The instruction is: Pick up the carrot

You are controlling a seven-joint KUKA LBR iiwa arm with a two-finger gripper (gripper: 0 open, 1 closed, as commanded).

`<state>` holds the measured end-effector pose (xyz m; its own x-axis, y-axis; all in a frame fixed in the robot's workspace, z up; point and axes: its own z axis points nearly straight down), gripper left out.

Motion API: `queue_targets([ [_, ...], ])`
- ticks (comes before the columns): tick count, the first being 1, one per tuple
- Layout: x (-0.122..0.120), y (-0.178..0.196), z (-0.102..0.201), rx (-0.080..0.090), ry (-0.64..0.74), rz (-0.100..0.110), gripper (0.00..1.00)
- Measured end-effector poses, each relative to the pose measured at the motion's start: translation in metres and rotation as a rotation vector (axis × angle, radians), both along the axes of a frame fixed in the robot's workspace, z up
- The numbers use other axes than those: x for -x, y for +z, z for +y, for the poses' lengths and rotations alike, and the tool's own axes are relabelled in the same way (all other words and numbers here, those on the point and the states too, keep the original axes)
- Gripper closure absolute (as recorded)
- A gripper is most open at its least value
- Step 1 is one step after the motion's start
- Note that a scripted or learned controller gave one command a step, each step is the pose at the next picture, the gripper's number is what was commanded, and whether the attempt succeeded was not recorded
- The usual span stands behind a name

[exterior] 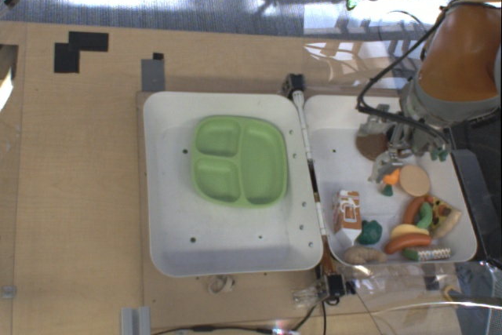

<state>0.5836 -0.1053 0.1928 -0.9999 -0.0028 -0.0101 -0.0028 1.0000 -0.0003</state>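
- Two white bins are sitting on the surface; left bin is carrying a green plate.
- End effector is hovering in right bin; grip state unclear.
- Carrot is lying just beneath it, touching a tan disc; crowding risks a mis-grab.

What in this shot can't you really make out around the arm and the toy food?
- Carrot: just an orange and green bit beside the pincer; the pincer covers the rest.
- Brown item: partly under the arm's cables.
- Arm: cut off by the right edge.
- Hot dog pile: overlapping, small, edges unclear.
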Motion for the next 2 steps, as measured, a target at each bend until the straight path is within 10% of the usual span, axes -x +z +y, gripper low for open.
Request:
queue_targets([
  [1,-0.004,-0.099,-0.065,0.002,-0.12,-0.016,0.0],
  [2,-0.01,-0.084,-0.064,0.006,-0.114,-0.037,1.0],
])
